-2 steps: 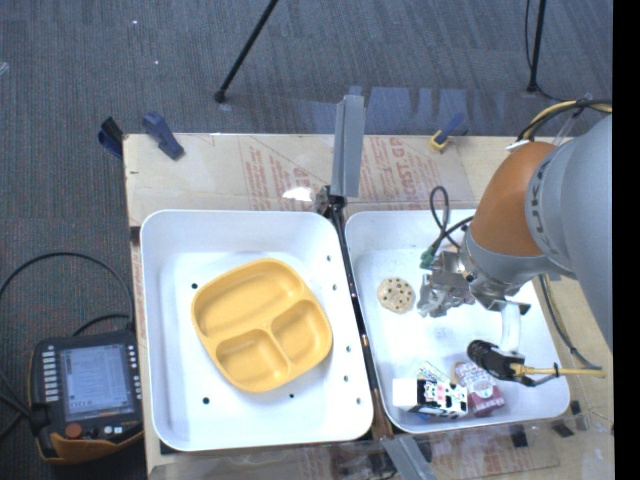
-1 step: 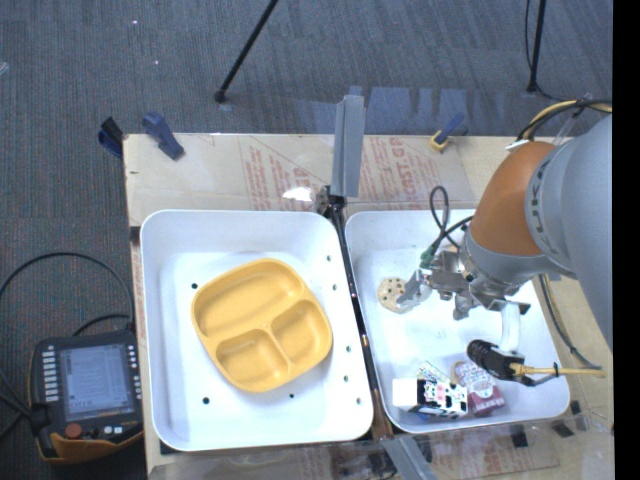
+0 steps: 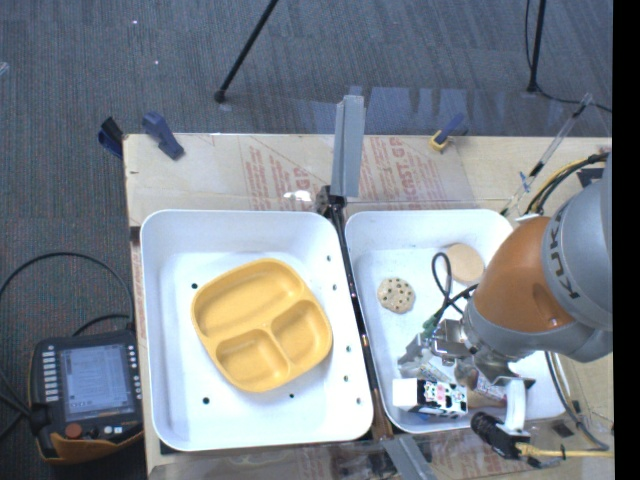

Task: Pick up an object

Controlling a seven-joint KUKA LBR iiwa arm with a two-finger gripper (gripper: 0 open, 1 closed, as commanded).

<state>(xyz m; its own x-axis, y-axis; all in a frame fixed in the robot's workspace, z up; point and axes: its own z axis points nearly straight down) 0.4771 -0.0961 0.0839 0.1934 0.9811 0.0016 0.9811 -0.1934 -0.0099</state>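
Down at the near edge, far left of my pincer, a teach pendant point(image 3: 85, 383) sits off the desk point(image 3: 250, 168), parked out of my reach so it can't get hit. Next, well left of the pincer, the left bin point(image 3: 165, 268) carries a yellow divided plate point(image 3: 262, 323), lying flat, tilted a bit in plan; too wide and flat for an easy pinch, so I judge it a poor target. Past the divider, the right bin point(image 3: 420, 230) holds the small stuff. A cookie point(image 3: 396, 294) lies flat up and left of the pincer, apart from it. A tan round thing point(image 3: 464, 261) sits just above, half hidden by my orange wrist. My pincer point(image 3: 445, 360) hangs low in the near part of this bin, over a small white box with coloured print point(image 3: 432, 393), which lies just below and looks like the likeliest pick. Cannot tell from here whether the pincer is wide or narrow, nor whether it touches the box. Nothing seen gripped, so I judge the pick not yet made.
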